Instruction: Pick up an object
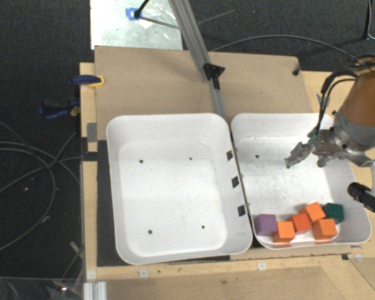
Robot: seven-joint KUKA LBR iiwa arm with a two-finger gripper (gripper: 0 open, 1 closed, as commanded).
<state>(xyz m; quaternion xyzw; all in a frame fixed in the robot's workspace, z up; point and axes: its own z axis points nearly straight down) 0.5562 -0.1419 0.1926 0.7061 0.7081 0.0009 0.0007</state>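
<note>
1. The grey KUKA arm with its orange band (367, 102) enters from the right edge of the camera view and leans over the right-hand shallow white plastic bin (269, 130).
2. Its wrist sits above the bin's right wall, and the two-finger metal gripper (296, 155) points leftward and slightly down, over the bare middle of that bin's floor.
3. The grey fingers (294, 158) appear close together at their tips, but the view is too small and blurred to tell how far apart they stand; nothing is visible between them.
4. The gripper hangs well apart from the blocks, which lie in a cluster along the near wall of the right bin.
5. In that cluster, a purple cube (265, 224) lies leftmost, just beside a small orange cube (285, 230).
6. Further right, a reddish-orange block (301, 222), a second orange cube (315, 212) and a third orange cube (325, 229) crowd together, touching or nearly so.
7. A dark green block (334, 212) sits at the cluster's right end, against the orange ones.
8. The left-hand shallow white bin (122, 136) lies beside the right one, their inner rims meeting.
9. Both bins rest on a tan wooden bench board (144, 74).
10. A grey metal pole (190, 30) slants down from the top of the view to the rims between the bins.
</note>
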